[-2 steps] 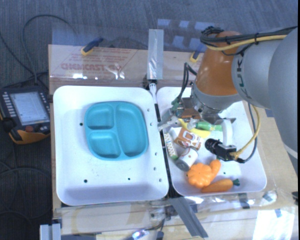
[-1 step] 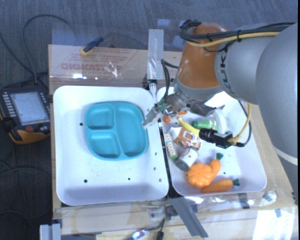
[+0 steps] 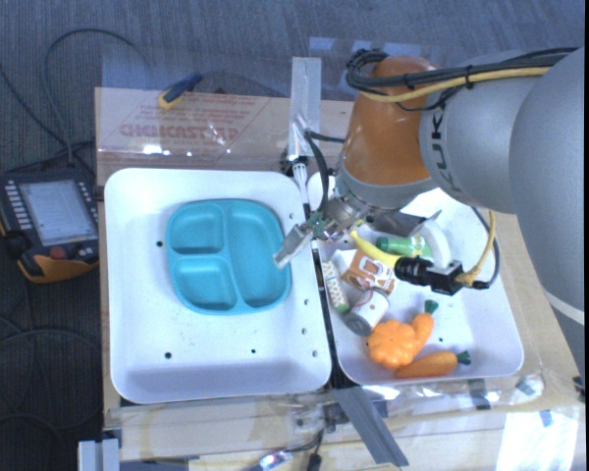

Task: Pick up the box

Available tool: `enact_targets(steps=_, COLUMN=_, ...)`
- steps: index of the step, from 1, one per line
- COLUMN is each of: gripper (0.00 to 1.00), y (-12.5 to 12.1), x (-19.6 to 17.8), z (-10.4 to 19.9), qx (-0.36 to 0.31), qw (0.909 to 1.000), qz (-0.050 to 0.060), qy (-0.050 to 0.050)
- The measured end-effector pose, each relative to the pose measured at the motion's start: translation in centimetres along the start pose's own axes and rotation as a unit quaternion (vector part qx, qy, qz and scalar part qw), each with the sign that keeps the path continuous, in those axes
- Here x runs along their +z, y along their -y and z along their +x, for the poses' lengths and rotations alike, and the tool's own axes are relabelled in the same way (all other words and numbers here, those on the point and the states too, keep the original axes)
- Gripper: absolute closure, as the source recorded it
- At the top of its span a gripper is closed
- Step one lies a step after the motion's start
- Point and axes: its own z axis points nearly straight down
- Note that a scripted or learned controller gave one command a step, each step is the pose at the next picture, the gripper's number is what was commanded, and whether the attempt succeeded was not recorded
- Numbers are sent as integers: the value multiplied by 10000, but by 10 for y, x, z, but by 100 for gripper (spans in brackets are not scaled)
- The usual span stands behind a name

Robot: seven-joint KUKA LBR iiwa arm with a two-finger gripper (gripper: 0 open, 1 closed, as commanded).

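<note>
Floor (image 3: 98, 8): dark grey carpet with loose black cables running across it at the far left. A teach pendant (image 3: 44, 219), dark-cased with orange trim and a pale screen, lies on the carpet just left of the bench. Bench: a brown cardboard sheet (image 3: 191, 126) lies behind the left bin; it carries red lettering, reversed or too faint to read with confidence, and a small blue-and-yellow tool (image 3: 180, 89) rests at its back edge. Left bin (image 3: 137, 361): white, shallow, holding a blue divided tray (image 3: 226, 255) of three compartments, lying flat near the bin's centre. The gripper (image 3: 296, 243) hangs over the divide between the two bins, its tip above the tray's right edge; jaw state cannot be determined from this angle, and nothing is seen between them. The arm (image 3: 471, 126) enters from the right, orange band above the wrist, with part of the maker's black lettering visible on the grey casing, cut off. Right bin (image 3: 501, 351): the box (image 3: 366, 275), small, orange and white with printed faces too small to read, lies near the bin's left side, just right of the gripper and apart from it. Around it lie a yellow banana (image 3: 373, 246), a green marker (image 3: 404, 247), a white can (image 3: 369, 312), an orange pumpkin (image 3: 393, 341) and a carrot (image 3: 427, 364).
</note>
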Motion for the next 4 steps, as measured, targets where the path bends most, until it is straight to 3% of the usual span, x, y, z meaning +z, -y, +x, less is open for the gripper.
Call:
enact_targets(steps=1, gripper=100, y=0, x=-9, z=-1, qx=9, qw=10000, qz=-6, qy=-9)
enact_targets(steps=2, gripper=100, y=-33, x=-160, z=-68, qx=-915, qw=9958, qz=-13, qy=20)
enact_targets(steps=3, gripper=100, y=-8, x=-252, z=-126, qx=-1107, qw=9938, qz=-15, qy=26)
enact_targets(steps=4, gripper=100, y=-9, x=-261, z=-127, qx=-1104, qw=9939, qz=-13, qy=48)
